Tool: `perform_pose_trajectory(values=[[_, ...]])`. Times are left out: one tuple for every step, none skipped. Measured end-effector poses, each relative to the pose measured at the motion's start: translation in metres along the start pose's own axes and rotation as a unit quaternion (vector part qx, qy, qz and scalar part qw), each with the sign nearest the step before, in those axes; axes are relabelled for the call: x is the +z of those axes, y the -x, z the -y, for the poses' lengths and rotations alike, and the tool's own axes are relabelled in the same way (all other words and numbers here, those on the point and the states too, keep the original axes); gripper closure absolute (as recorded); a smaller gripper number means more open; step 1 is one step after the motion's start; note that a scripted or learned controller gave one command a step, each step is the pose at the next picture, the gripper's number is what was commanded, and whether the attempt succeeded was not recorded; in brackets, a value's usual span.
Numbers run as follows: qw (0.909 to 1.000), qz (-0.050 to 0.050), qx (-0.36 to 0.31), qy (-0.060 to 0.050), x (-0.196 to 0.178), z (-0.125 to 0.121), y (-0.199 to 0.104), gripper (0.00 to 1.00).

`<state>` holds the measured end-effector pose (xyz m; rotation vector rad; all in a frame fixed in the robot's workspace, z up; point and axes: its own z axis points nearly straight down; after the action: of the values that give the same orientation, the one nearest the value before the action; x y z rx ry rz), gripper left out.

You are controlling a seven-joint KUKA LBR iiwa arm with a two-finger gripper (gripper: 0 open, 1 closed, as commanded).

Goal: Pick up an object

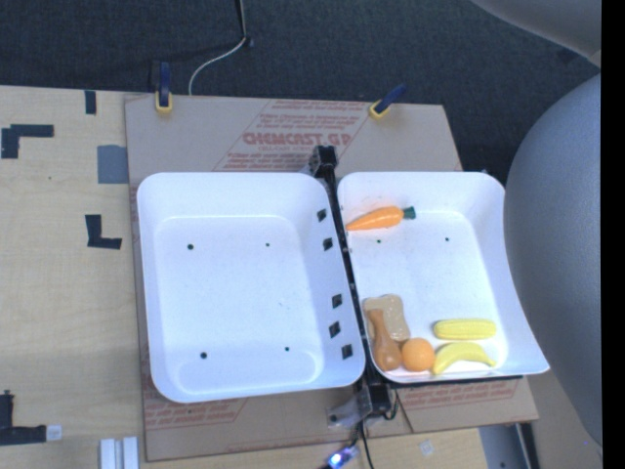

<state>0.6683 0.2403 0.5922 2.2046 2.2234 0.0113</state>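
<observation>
The grey arm (571,262) bulks along the right side, overlapping the right bin's (469,262) outer rim; whether the tool is apart or together cannot be told. The left bin (234,291) offers a wide bare floor. In the right bin, a carrot (376,219) lies near the dividing wall at the far end, with open floor mid-bin. Crowded at the near edge: a tan bread piece (386,328), corn (464,329), banana (463,358) and orange (417,355), touching neighbours.
</observation>
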Motion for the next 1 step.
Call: perform_pose_trajectory(values=[[1.0, -0.001, 0.001, 0.006, -0.0097, -0.001, -0.0011, 1.0]])
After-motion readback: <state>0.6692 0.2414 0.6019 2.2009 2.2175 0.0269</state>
